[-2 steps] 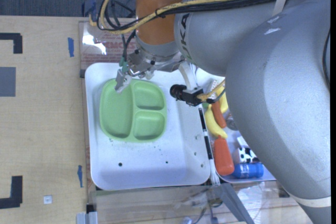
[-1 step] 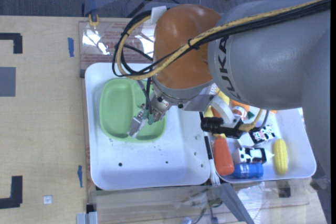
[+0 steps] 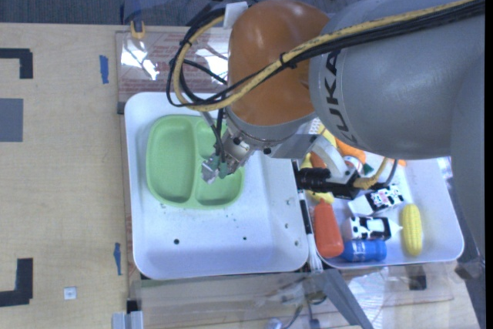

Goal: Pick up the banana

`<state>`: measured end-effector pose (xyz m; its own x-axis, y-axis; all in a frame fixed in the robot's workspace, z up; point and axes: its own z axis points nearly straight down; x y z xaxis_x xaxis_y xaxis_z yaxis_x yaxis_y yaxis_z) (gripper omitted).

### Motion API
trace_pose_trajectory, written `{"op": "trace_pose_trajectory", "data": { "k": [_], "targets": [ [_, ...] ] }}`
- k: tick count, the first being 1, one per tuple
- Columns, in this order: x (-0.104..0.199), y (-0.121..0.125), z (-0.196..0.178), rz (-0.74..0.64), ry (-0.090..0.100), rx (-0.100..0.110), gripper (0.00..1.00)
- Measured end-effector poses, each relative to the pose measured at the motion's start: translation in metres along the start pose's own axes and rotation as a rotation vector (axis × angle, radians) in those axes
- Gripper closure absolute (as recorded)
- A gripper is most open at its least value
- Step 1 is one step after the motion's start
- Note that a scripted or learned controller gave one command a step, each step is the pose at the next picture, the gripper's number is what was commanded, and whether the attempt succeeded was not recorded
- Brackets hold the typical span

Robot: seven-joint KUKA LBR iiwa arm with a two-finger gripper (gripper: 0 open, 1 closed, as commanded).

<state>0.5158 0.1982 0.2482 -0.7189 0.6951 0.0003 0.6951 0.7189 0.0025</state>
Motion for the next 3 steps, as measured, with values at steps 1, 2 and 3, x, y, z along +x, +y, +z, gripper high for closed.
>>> {"op": "trace_pose_trajectory", "data": {
  "k": [1,2,3],
  "targets": [
    [0.022,0.004,-0.103,0.308,-0.002,0.001,1.0],
    [0.022,0.004,-0.103,0.307,-0.002,0.001,0.0],
    [-0.044,-0.037,-0.187,0.502,-0.002,0.001,0.0]
  ]
}}
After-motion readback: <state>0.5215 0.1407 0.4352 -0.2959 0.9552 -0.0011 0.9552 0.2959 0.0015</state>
